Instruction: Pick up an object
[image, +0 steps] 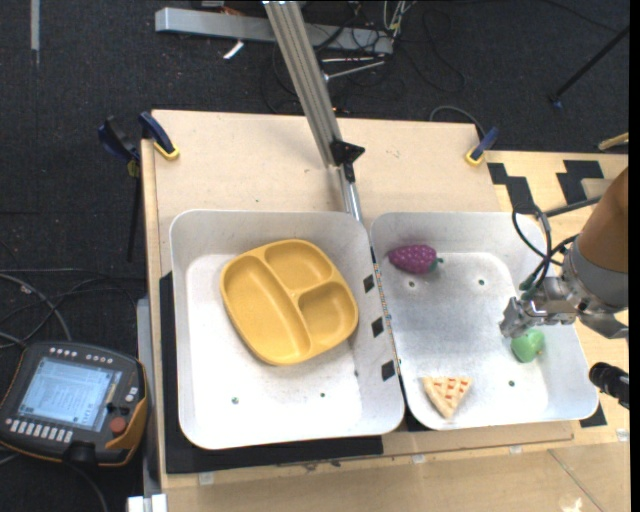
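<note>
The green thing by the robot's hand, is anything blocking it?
Nothing visible is in the way. The gripper sits right above the green object in the right bin. The purple fruit and waffle piece lie well apart from it.

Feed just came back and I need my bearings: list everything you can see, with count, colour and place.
Shallow white plastic bins: 2, white, side by side on the bench, left, right.
Yellow divided plastic plate: 1, yellow, left bin.
Purple toy grape bunch: 1, purple, right bin, far side.
Green toy piece: 1, green, right bin, beside the claw.
Tan waffle-like toy wedge: 1, tan and red, right bin, near edge.
Handheld control pendant: 1, grey, floor at left.
Claw: 1, grey, right bin's right side.
</note>
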